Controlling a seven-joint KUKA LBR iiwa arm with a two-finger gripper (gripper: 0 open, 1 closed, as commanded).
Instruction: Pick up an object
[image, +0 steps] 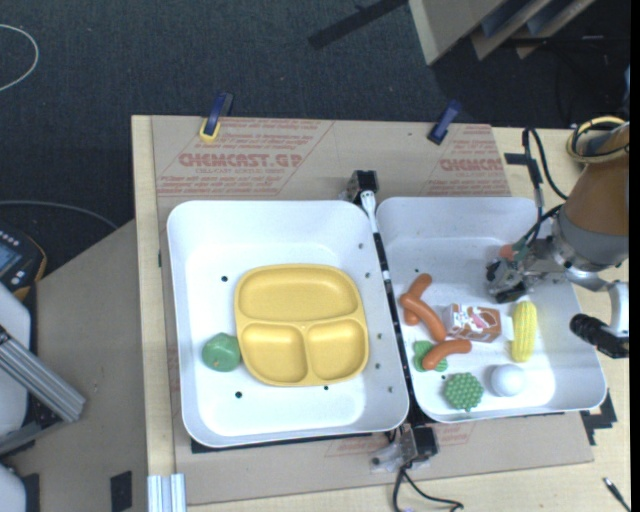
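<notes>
The right bin (470, 215) holds several toy foods: two orange sausages (422, 303), a carrot-like piece with a green end (441, 352), a red-and-white packet (473, 321), a yellow corn cob (523, 330), a white egg (508, 380) and a green broccoli (462, 390). My gripper (510, 275) hangs low over the right bin's upper right part, just above the corn cob and packet. Its dark fingers show nothing clearly between them. The left bin (200, 240) holds a yellow divided plate (300, 322) and a green round object (222, 351).
The grey arm with its orange band (600, 200) comes in from the right over the right bin's edge. A black divider clip (364, 186) sits between the bins at the back. Brown cardboard (300, 150) lies under both bins, held by clamps.
</notes>
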